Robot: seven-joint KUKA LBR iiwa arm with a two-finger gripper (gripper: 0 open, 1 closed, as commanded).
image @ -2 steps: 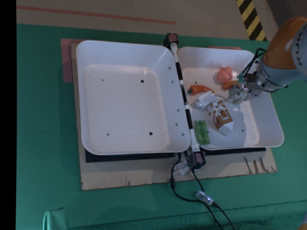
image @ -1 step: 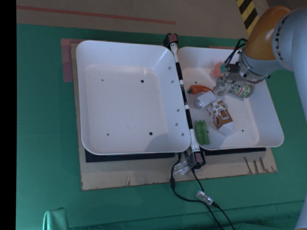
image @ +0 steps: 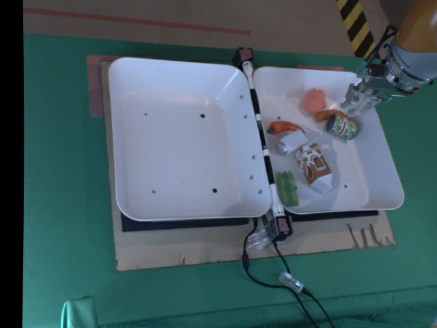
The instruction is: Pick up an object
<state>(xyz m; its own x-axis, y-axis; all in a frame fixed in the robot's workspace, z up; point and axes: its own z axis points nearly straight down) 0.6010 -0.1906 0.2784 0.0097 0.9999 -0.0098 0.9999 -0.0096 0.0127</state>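
Green-labelled, a small can (image: 343, 126) lay tilted at the upper right of the right bin (image: 382, 183), just below the gripper (image: 358, 101). Jaw state could not be told. It was judged light, rigid, slippery; best grasped across its round sides.

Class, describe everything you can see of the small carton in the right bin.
The carton is a small box, seemingly printed cardboard, white with orange-brown markings and a gabled white end. It lies on its side on the floor of the right bin, slanted, near the middle. Its upper end appears to touch a small white and grey container. The tool is well apart from it.
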